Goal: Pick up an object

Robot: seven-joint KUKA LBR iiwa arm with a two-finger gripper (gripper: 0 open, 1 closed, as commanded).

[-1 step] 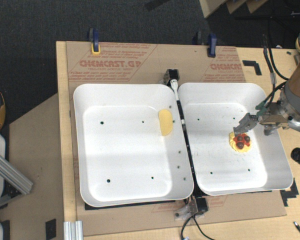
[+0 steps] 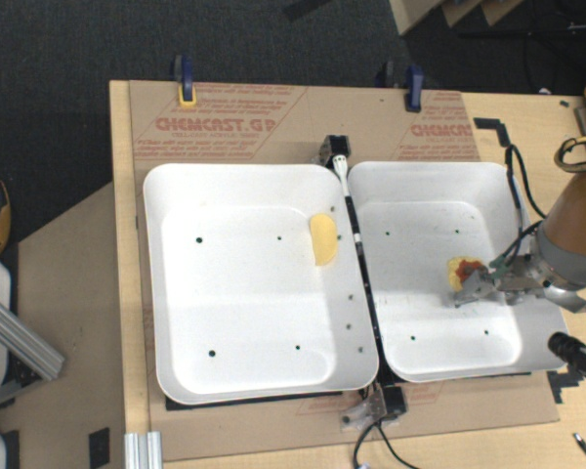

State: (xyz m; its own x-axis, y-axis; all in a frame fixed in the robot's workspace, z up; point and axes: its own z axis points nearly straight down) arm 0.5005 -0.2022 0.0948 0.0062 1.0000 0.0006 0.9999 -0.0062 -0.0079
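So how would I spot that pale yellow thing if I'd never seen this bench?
Find the left white bin. Look at its right wall, toward the far end: the pale yellow object lies there, a smooth elongated oval. The other item, a yellow-and-red object, sits in the right white bin beside the gripper.

Even, fairly bright light is falling from above, washing the two white bins (image 2: 244, 311) nearly featureless. Shadows are staying soft and short under their rims. The dark floor (image 2: 98, 27) is reading grainy, and the pincer (image 2: 467, 286) is looking slightly blurred, perhaps from motion.
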